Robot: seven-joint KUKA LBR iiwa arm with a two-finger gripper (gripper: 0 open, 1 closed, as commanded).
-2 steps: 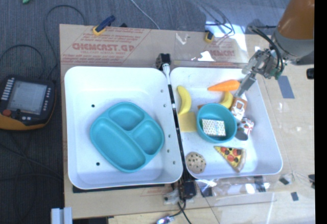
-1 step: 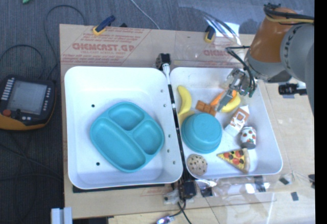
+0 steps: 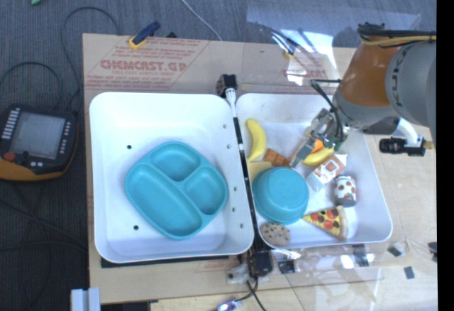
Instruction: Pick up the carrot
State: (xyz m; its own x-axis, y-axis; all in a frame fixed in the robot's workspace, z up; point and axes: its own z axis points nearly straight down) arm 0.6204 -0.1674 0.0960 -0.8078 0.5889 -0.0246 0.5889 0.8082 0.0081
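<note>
The carrot (image 3: pixel 277 157) is a short orange piece lying in the right bin (image 3: pixel 376 189), between a banana (image 3: pixel 255 139) and a blue bowl (image 3: pixel 282 194). My gripper (image 3: pixel 320 138) hangs low in the same bin, to the right of the carrot and about a hand's width from it. It sits just above a yellow toy (image 3: pixel 318 155) with a bit of orange beside it. Nothing can be made out in its grasp.
A small white box (image 3: pixel 328 169), a can (image 3: pixel 345 190), a pizza slice (image 3: pixel 327 220) and a cookie (image 3: pixel 276 233) also lie in the right bin. The left bin (image 3: pixel 113 125) holds a blue divided plate (image 3: pixel 177 189). A pendant (image 3: pixel 35 140) rests off the bench at left.
</note>
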